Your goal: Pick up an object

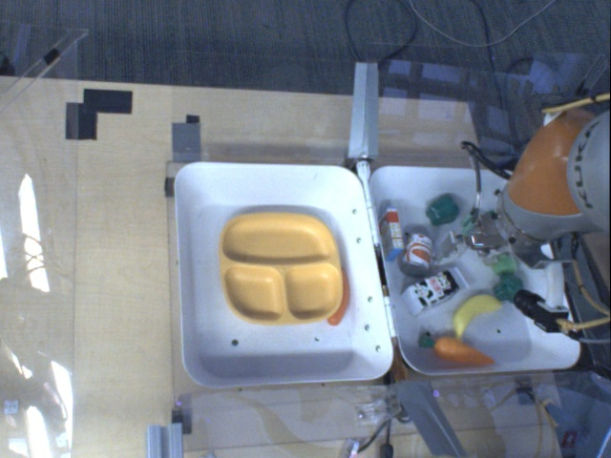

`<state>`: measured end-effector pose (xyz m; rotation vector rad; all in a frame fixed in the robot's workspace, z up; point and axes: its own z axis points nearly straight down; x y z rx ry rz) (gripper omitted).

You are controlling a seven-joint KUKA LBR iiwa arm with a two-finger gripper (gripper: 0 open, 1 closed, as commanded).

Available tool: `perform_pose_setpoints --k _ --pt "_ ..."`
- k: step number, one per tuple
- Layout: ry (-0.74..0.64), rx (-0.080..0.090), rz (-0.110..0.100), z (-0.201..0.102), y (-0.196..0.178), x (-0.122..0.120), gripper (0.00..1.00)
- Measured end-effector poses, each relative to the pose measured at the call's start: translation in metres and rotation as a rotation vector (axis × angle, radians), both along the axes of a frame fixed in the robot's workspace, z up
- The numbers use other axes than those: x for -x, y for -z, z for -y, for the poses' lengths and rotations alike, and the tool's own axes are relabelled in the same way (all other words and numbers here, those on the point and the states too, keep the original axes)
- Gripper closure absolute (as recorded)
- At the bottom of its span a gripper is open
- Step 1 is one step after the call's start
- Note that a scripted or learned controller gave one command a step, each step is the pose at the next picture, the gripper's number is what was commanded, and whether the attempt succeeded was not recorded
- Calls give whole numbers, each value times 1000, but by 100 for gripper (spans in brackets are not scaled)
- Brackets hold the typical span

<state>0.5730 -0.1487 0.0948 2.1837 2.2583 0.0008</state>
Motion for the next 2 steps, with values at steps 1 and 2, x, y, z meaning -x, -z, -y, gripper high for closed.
perform_pose_setpoints --k 1,2 --pt "-18 0 2 17 -72 56 0" --pt "-3 1 3 46 -85 72 0"
